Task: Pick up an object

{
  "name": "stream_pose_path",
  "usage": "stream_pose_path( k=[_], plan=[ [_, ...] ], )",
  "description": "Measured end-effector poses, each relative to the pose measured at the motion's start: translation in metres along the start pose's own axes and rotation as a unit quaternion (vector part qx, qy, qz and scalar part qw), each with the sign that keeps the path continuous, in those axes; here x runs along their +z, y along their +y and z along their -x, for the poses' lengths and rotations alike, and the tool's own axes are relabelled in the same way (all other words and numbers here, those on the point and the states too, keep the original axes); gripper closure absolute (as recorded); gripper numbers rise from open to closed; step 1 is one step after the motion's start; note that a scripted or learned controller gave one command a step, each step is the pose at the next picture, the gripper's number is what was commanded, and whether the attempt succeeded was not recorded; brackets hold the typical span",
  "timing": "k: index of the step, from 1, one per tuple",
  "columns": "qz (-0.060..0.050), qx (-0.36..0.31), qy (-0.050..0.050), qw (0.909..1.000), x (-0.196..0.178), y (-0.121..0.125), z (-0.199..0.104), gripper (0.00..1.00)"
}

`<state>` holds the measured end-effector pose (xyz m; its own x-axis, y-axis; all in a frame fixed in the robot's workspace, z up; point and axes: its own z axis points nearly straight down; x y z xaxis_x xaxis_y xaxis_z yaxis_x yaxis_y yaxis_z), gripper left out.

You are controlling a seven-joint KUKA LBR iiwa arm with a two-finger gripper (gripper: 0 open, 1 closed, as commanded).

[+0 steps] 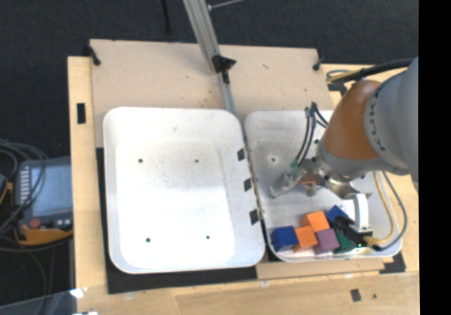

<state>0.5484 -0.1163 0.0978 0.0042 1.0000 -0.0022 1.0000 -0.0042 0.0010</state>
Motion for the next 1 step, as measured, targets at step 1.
stream_pose_path(
  k=[1],
  plan=[
    [0.002, 0.003, 0.001, 1.0, -0.0115, 0.0012, 0.0004, 1.0]
  ],
)
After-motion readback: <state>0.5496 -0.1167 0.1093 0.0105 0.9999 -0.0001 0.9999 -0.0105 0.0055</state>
